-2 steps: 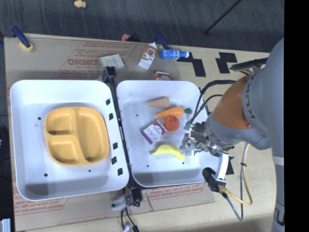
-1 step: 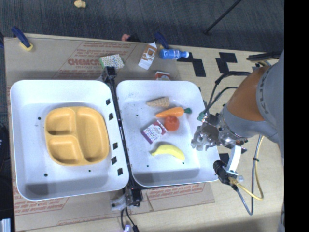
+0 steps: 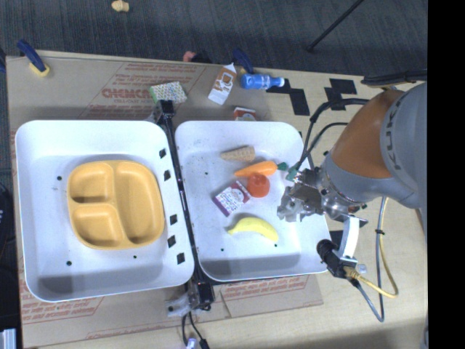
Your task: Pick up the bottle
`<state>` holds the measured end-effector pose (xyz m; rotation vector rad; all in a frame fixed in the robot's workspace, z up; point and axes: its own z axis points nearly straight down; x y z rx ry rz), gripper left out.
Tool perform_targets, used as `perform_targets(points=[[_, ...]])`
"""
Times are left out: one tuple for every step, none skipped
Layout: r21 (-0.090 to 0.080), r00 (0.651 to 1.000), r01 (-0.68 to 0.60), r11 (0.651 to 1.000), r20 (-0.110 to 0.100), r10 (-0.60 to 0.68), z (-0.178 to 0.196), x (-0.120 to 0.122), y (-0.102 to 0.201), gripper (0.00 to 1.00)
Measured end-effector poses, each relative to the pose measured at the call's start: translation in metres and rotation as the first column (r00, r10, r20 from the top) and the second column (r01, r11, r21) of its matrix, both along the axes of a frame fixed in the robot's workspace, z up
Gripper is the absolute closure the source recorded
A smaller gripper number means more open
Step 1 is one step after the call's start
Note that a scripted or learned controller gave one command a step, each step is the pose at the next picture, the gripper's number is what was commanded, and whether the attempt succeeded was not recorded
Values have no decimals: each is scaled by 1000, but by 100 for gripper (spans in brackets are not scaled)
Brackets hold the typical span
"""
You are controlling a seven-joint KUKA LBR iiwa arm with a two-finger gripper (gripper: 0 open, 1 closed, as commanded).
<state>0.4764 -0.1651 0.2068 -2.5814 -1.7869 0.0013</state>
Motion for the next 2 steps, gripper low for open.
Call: perform_targets(points=[[1,998,-57,998,-3,57,-28,0,39,100],[0,970,245,970,-3,-245,-34,-1,1,100]])
